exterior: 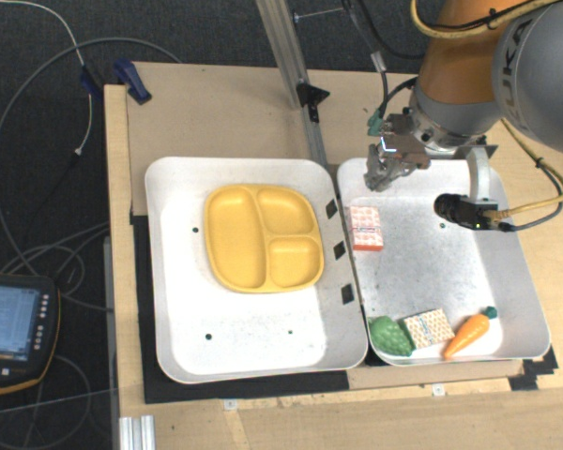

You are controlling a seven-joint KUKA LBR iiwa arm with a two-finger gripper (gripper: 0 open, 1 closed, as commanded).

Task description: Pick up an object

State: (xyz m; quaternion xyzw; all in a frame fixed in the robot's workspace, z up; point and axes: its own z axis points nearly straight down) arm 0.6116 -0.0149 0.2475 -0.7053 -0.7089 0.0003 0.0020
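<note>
The end effector (387,172) is seen low over the far left corner of the right bin (507,279); how far it is opened cannot be told, and nothing is seen in it. A pink-and-white packet (366,228) lies just near of it. A green item (391,335), patterned block (427,328) and toy carrot (466,334) are lined along the near edge; a yellow divided tray (263,237) sits in the left bin (253,345).

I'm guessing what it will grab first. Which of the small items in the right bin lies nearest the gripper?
The pink-and-white packet, alone near the bin's left wall just below the gripper. The green item, checkered packet and carrot cluster along the bin's front edge.
</note>
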